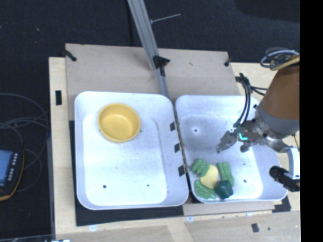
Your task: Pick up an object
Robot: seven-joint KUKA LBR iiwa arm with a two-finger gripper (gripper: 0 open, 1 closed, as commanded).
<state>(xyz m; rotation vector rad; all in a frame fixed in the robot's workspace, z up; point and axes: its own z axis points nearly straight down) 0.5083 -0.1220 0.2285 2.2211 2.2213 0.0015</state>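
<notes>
A small pile of toys lies at the front of the right bin (212,105): green pieces (200,166) around a yellow one (210,175), with a darker green piece (224,189) at the front. My gripper (233,141) hangs over the middle of that bin, up and to the right of the pile, apart from it. Its fingers (223,144) are spread and nothing is between them. The orange band of the arm (282,97) rises at the right.
A yellow bowl (119,122) sits in the back left of the left bin (126,185). A grey metal rail (144,26) slants down from the top to the gap between the bins. Cables lie off the bench at the left.
</notes>
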